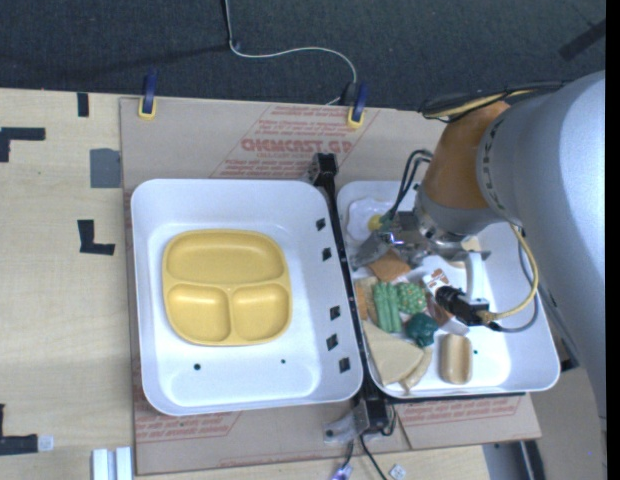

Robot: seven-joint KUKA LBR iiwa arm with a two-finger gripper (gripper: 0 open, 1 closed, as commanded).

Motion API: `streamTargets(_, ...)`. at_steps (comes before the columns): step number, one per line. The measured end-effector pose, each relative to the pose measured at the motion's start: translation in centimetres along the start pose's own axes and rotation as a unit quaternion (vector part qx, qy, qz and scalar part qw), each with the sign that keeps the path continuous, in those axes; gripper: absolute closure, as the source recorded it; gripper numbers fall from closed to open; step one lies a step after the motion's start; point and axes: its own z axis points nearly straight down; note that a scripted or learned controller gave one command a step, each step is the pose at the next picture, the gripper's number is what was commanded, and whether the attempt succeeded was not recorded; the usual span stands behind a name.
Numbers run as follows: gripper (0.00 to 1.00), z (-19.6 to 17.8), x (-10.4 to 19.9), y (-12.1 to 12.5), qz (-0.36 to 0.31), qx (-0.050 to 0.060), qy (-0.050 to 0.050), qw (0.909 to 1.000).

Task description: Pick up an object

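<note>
arm (550,168) over cluttered right bin (520,368); yellow tray (228,286) in left bin (150,208); claw (395,236) state unclear

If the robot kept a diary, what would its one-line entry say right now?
arm: over right bin | gripper: down among small items | grasp: unconfirmed | left bin: yellow divided tray

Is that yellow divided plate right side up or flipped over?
Right side up: the yellow plate lies flat in the left bin, its three hollows facing up.
</note>
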Motion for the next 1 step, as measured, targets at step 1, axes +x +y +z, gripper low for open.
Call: streamTargets(1,1.00,-1.01,0.00,0.16,0.000,-0.002,0.000,1.0000)
